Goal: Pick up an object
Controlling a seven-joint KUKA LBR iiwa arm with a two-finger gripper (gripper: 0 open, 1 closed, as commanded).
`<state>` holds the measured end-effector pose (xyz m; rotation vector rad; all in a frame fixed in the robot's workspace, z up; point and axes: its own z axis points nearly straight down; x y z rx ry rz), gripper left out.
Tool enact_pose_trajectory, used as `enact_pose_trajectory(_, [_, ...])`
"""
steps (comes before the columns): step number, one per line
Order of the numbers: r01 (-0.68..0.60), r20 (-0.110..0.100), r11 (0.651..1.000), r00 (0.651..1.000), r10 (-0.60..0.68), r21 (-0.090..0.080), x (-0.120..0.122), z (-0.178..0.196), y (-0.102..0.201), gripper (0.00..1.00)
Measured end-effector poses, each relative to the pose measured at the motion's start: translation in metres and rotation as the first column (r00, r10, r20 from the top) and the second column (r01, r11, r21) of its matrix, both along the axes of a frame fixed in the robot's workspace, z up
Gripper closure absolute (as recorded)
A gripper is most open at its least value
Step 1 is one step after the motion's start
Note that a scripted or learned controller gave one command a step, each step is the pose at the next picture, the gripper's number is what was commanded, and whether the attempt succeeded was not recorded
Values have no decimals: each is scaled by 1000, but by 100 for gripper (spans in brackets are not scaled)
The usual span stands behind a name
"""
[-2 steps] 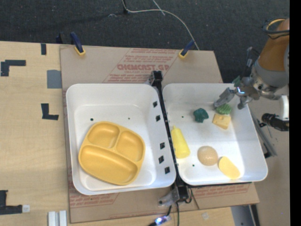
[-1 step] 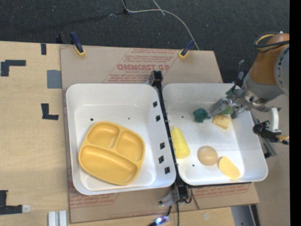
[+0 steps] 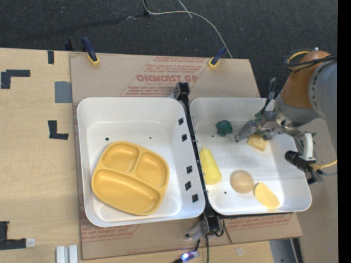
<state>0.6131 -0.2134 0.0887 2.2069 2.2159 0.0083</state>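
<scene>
Pale-yellow, the small block point(image 3: 256, 142) is lying in the right bin point(image 3: 290, 201), in the upper half toward the right wall. It is sitting directly under the end effector point(image 3: 258, 131), touching or almost touching the dark finger parts; whether it is actually between them cannot be told, and how far the end effector is opened cannot be told either. No object is visibly held.

Relation governing the coming move: the block is lying at about 6 o'clock from the end effector, just beside it. The block looks roughly squat, with a slight long axis running from 10 o'clock to 4 o'clock; this is a judgement from a small, partly covered shape. One arm point(image 3: 307, 92) is serving the station, entering from 3 o'clock, so no choice of arm arises.

Other items in the right bin:
- A dark green lump point(image 3: 224, 127) is resting at 9 o'clock from the end effector, near but apart.
- A yellow bottle-shaped piece point(image 3: 209, 166) is lying along the divider, long axis 12 to 6 o'clock.
- A tan ball point(image 3: 241, 181) and a yellow oval piece point(image 3: 266, 195) are lying near the bottom edge, just beside each other.

In the left bin point(image 3: 88, 114), a yellow divided tray point(image 3: 130, 177) is resting. Both bins are standing on the worktop point(image 3: 159, 75).
</scene>
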Motion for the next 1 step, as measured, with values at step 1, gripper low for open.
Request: enact_pose_trajectory(1, [-1, 4, 1000, 1000, 2, -1, 2, 14, 1, 100])
